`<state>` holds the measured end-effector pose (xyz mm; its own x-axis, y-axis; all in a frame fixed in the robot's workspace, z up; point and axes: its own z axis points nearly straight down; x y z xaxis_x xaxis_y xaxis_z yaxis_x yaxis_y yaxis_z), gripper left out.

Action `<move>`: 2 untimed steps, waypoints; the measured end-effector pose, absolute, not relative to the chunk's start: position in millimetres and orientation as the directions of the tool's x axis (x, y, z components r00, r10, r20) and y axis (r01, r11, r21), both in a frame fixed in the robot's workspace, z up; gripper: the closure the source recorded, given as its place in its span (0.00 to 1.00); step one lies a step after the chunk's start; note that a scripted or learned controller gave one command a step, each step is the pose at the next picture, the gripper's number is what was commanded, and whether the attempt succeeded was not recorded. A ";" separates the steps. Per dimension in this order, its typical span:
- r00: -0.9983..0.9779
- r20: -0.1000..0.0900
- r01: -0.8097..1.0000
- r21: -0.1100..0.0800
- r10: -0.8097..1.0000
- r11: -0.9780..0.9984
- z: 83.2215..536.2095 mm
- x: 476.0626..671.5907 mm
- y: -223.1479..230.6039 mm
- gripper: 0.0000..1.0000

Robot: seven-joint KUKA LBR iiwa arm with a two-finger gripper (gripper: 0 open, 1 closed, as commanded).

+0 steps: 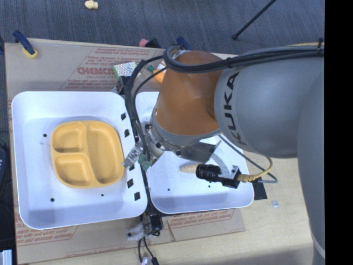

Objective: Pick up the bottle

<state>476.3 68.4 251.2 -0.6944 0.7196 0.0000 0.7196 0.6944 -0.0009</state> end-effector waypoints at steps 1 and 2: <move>-0.945 0.003 0.327 -0.002 0.327 0.945 237.4 475.9 88.7 1.00; -0.999 -0.001 -0.044 0.000 -0.044 0.999 265.6 476.6 138.7 1.00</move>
